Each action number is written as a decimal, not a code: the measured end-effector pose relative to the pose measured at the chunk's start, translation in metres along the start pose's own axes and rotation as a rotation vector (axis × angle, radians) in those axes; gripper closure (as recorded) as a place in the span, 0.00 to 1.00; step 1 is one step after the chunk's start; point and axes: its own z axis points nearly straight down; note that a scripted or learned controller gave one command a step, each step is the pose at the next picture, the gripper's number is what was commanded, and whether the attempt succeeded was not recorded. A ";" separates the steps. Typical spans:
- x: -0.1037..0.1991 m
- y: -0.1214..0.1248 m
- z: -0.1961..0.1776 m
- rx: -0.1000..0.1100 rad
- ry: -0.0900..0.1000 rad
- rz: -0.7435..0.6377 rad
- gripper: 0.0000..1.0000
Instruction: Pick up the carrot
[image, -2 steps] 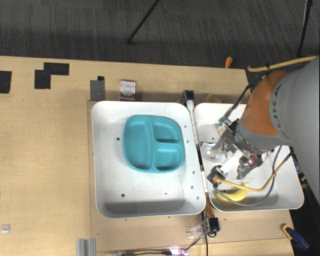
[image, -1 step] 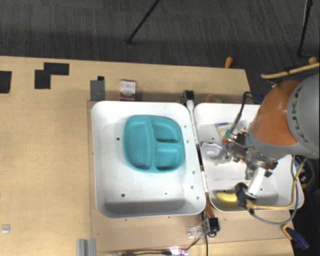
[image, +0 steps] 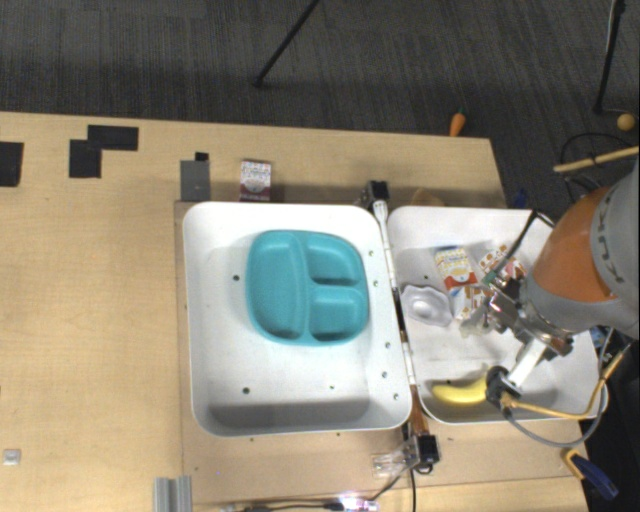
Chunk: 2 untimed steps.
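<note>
With the pincer (image: 497, 303), open or closed I cannot tell, over the middle of the right bin (image: 455, 345) and the carrot nowhere I can place, it may seize a wrapper (image: 455, 265) or the banana (image: 460, 392) at the near edge

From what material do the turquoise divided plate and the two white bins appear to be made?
The turquoise divided plate looks like matte moulded plastic: uniform colour, soft rounded compartment edges, no sharp glare. The two shallow white bins seem smooth, slightly glossy plastic, with rounded corners; coated metal cannot be excluded.
</note>
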 end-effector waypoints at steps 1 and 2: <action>0.045 0.001 -0.033 -0.004 0.006 0.020 0.00; 0.069 -0.072 -0.069 -0.001 0.006 0.075 0.00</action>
